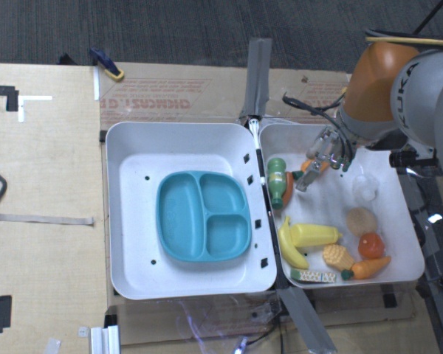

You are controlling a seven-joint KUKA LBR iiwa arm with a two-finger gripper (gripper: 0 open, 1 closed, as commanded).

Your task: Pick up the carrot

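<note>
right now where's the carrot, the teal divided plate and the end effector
carrot (369, 268), camera view, middle of its orange body, right bin's near corner
teal divided plate (179, 214), camera view, floor of its large left compartment
end effector (304, 182), camera view, at its fingertips, above the right bin

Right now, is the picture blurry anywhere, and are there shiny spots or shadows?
In the camera view, the blue plate, banana and carrot look sharp; the gripper is a bit smeared; the white bin walls glare brightly under even light; shadows are soft and faint, darkest under the bins' front edge.
</note>
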